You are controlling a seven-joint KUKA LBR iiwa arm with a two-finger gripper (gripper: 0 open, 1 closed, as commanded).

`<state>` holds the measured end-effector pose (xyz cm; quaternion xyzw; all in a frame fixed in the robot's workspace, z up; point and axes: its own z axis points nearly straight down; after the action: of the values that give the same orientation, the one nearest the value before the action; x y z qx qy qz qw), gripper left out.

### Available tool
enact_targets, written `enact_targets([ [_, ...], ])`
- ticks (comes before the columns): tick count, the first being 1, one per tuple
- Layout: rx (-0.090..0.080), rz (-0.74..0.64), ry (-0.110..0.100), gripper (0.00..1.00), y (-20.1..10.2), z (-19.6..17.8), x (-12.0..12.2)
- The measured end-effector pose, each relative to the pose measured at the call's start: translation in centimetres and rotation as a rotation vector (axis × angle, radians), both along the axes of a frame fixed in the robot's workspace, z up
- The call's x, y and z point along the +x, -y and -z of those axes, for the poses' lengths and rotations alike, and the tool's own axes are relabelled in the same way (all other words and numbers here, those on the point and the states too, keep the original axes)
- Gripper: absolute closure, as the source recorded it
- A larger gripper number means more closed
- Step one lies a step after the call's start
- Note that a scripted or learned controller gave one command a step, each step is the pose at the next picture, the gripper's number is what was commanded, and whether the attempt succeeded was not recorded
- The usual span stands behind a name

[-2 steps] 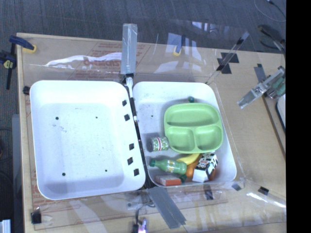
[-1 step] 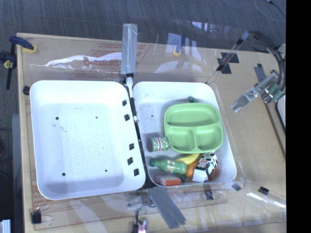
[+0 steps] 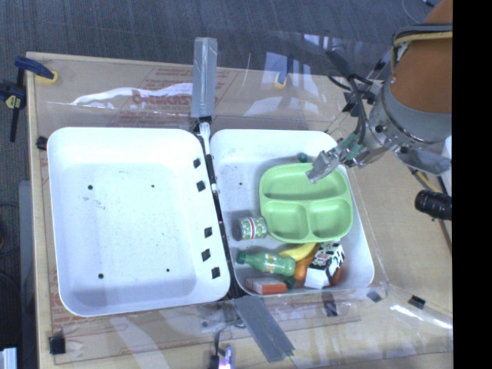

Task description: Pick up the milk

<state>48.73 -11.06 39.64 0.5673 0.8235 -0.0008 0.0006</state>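
Note:
The milk (image 3: 326, 264) is a small white carton with black cow patches. It sits in the front right corner of the right bin (image 3: 231, 152), just below the green plate and beside a banana. My gripper (image 3: 321, 167) hangs over the back right rim of the green divided plate (image 3: 306, 204), well behind the milk and apart from it. Nothing shows in the gripper.
The right bin also holds a small can (image 3: 251, 227), a green bottle (image 3: 267, 262) lying on its side, a banana (image 3: 298, 251), an orange item (image 3: 302, 268) and a reddish block (image 3: 266, 286). The left bin (image 3: 123, 214) lies alongside, beyond a taped divider.

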Motion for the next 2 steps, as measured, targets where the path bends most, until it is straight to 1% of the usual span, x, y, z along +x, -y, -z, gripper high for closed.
enact_targets([
  [1, 0.001, -0.266, -0.001, 1.00, -0.8, 6.8, -0.1],
  [2, -0.002, -0.452, 0.002, 1.00, 7.3, -1.4, -0.1],
])
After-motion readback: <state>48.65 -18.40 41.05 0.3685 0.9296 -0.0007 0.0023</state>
